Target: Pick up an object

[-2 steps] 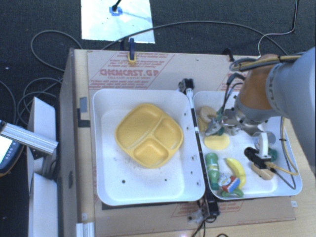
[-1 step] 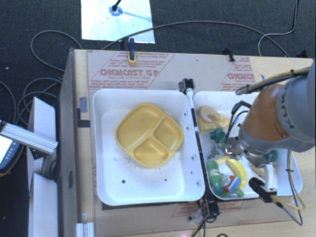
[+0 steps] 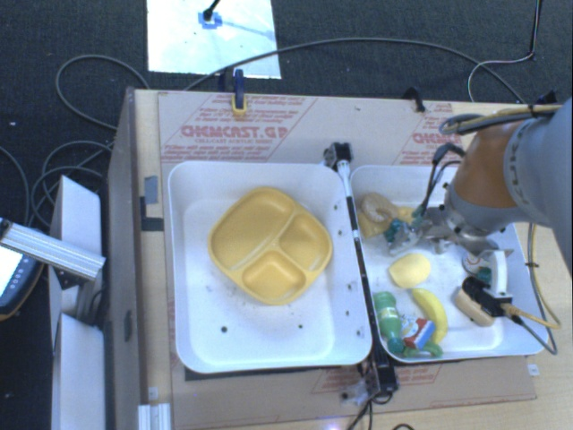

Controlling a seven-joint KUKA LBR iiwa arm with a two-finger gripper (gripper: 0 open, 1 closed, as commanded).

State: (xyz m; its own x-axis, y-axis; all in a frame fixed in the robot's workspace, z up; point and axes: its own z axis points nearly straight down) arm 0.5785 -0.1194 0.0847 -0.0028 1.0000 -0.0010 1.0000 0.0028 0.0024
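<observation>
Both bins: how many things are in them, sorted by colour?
Yellow: 3, divided plate, lemon-like piece, banana
Tan: 1, ring-shaped piece
Green: 1, bottle-like toy
Teal: 1, small item
Red, white and blue: 1, small toy
Total: 7

On the pale board (image 3: 295, 115) under my bins I read only red "CHEMCAST GP", clearest behind the left bin (image 3: 179, 240) and partly repeated behind the right bin (image 3: 488, 354), its smaller print too blurred.
</observation>
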